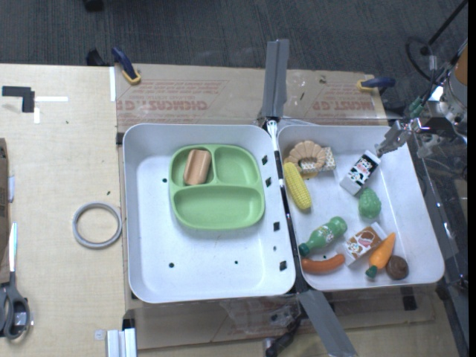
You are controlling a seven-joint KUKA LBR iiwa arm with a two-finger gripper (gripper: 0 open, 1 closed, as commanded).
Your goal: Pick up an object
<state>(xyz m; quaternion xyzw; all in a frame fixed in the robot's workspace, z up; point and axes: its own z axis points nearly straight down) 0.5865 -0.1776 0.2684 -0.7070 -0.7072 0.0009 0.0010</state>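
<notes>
Milk carton (361, 172) lies in right bin (416, 199), upper middle, long axis tilted toward upper right. Gripper (392, 137) just beyond carton's upper-right end, apart from it. Jaw state: cannot tell. Broccoli (370, 204) just below carton.

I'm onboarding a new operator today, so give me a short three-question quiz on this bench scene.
1. True or false: the bread roll lies in the green tray's largest compartment.
2. Which lies right beside the corn cob? A) carrot B) waffle C) tape ring
3. Fill in: the tool hangs by the ____ carton.

Key: 1 false, a small upper compartment; 2 B; 3 milk.
</notes>
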